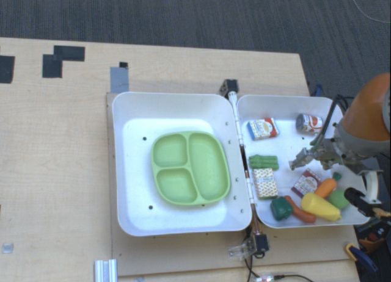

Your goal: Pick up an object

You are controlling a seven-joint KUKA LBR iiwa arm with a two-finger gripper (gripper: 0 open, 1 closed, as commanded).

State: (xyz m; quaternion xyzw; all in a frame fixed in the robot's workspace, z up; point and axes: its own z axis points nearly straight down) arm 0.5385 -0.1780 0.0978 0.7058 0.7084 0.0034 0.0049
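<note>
2 white bins are sitting side by side; the gripper (303,160) is hovering over toys in the right bin (282,111), grip state unclear, nearest a red packet (305,183). Descending straight onto 1 toy is looking wisest.

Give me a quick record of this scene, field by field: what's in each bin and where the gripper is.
left bin: green divided plate
right bin: blue-white packet, can, green block, patterned box, red-white packet, yellow pepper, carrot, dark green vegetable
gripper: over the right bin, above the bin floor near the red-white packet
gripper hold: cannot tell
</note>
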